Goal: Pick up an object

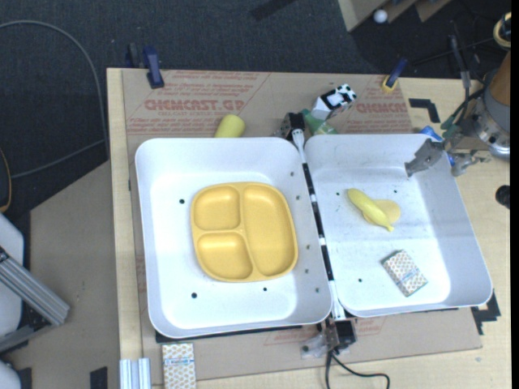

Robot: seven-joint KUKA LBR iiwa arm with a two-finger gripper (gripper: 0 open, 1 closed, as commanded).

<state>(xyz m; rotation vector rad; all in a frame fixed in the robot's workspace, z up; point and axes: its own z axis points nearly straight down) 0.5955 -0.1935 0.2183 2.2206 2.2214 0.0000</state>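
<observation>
Objects in the right bin (454,282) number two: a yellow banana-shaped toy (373,209), curved and smooth, lying near the bin's middle with its tapered tip pointing toward the near edge, and a small rectangular box (405,271) with a pale patterned face, lying tilted nearer the front. The two lie apart. At the bin's far right corner sits the gripper (442,157), above the rim and well clear of both items; whether it is wide or narrow I cannot tell. A yellow divided plate (243,231) with three compartments rests in the left bin (162,177).
</observation>
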